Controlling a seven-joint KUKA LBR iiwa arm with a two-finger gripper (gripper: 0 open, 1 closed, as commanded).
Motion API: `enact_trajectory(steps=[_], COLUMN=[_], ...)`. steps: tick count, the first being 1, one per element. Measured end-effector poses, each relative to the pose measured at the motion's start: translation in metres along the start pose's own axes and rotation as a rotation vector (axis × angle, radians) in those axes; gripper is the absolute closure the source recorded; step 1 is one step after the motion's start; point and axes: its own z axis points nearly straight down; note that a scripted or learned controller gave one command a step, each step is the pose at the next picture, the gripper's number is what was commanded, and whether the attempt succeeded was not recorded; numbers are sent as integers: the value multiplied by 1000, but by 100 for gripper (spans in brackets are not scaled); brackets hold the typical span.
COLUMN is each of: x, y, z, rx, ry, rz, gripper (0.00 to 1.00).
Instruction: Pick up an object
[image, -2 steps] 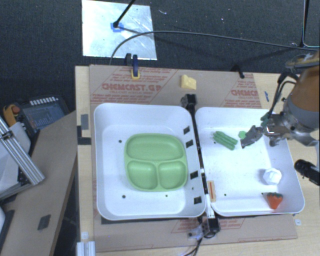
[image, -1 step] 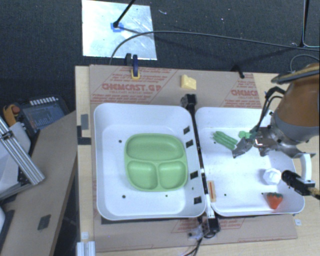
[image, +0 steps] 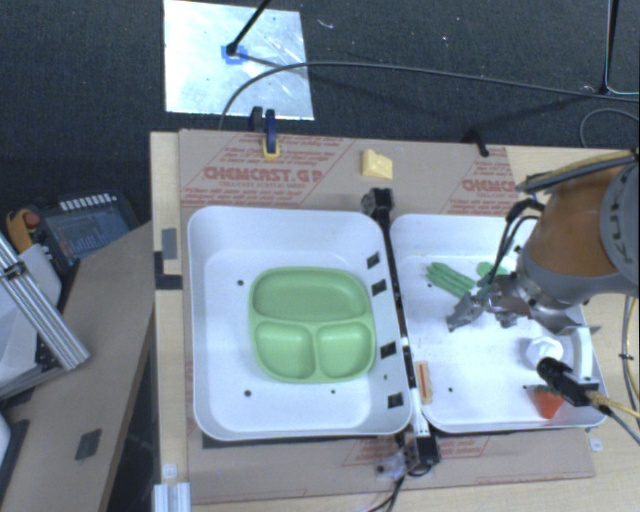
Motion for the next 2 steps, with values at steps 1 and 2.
enact_trajectory(steps=[1,2], x=[0,0], y=[0,1], z=[52,39], rx=[1,-4], ry=[0,-2], rz=[0,0], gripper=[0,100])
